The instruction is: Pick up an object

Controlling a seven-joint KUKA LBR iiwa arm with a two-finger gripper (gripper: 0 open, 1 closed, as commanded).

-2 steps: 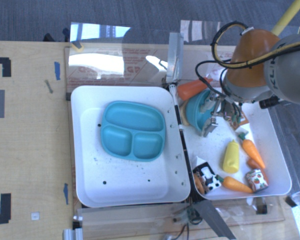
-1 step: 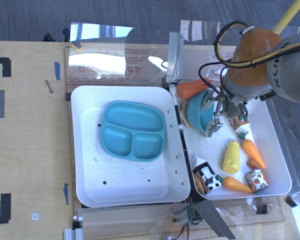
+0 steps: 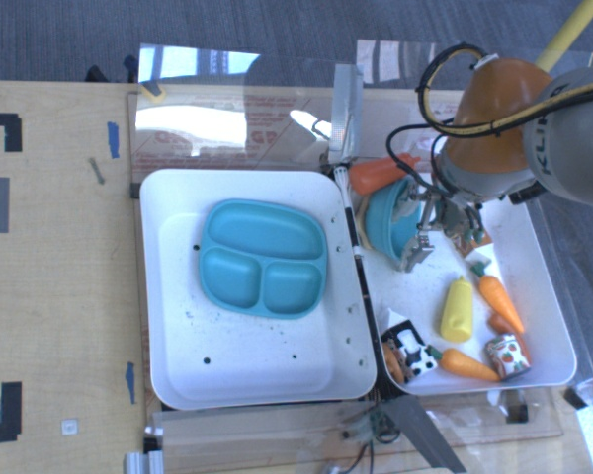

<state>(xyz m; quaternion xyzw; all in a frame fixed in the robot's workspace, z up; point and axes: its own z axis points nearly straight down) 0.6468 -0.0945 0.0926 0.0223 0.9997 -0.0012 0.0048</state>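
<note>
We see the arm (image 3: pixel 534 117) over the right bin (image 3: pixel 549 284), its jaws down beside a teal bowl (image 3: pixel 387 223) at the bin's upper left; we cannot tell whether they are apart or together. A yellow bottle (image 3: pixel 457 310) and carrots (image 3: pixel 500 302) lie nearer us. The left bin (image 3: pixel 168 265) holds a teal tray (image 3: pixel 263 257).

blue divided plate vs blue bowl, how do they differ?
The divided plate lies flat in the left bin; the bowl sits tipped on its side in the right bin. The plate is wider, shallow, with three compartments; the bowl is smaller and deep. The plate stands alone; the bowl is beside the claw. Both share the same light blue.
</note>
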